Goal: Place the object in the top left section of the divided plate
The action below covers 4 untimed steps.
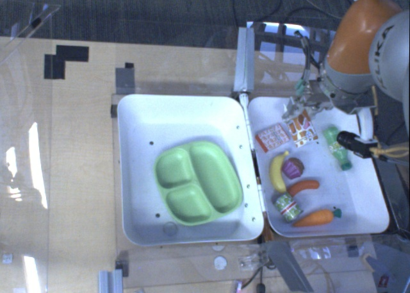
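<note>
A wood bench holds two white bins side by side. The left bin (138, 157) has a green plate (197, 183) with three parts. The right bin (371, 202) is full of toys. The gripper (306, 100) hangs over the far corner of the right bin, just above an orange snack pack (303, 130). I cannot tell if it is gripping anything.

No toy is on the plate yet. Near the pack lie a red card (271, 136), a banana (278, 171), a purple toy (293, 168), a hot dog (303, 187), a can (287, 206), a carrot (315, 218) and a green bottle (337, 145).

The pack lies flat and thin, so I think the grip may slip off it. The card touches the pack and could get pushed or dragged along. The bin wall between the bins is close, so a low carry could bump it. The plate has lots of open room around it, but its parts are small, so a drop could land in the wrong one.
</note>
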Each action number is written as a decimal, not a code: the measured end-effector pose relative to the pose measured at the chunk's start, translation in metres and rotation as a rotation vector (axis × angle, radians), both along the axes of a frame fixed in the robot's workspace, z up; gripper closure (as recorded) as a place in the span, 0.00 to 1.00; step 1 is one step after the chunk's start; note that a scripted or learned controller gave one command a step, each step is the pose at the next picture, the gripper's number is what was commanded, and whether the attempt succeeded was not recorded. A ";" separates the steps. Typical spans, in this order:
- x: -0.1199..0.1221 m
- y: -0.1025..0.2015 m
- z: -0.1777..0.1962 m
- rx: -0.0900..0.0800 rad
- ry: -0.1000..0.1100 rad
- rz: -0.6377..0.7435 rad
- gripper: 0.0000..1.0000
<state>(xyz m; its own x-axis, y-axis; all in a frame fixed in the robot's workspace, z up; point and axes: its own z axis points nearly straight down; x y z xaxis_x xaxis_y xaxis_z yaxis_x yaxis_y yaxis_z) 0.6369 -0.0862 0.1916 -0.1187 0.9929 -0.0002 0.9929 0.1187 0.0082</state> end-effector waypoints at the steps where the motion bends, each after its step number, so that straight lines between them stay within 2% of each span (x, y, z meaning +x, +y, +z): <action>1: -0.065 0.041 -0.007 -0.001 0.003 0.127 1.00; 2: -0.100 0.126 0.050 0.000 0.000 0.136 1.00; 3: -0.149 0.187 0.001 -0.001 0.005 0.220 1.00; 4: -0.139 0.260 -0.048 -0.001 0.005 0.461 1.00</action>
<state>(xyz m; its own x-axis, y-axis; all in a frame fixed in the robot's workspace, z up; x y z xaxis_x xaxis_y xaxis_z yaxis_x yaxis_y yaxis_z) 0.4974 0.1734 0.1440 -0.5482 0.8363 0.0006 0.8363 0.5482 0.0029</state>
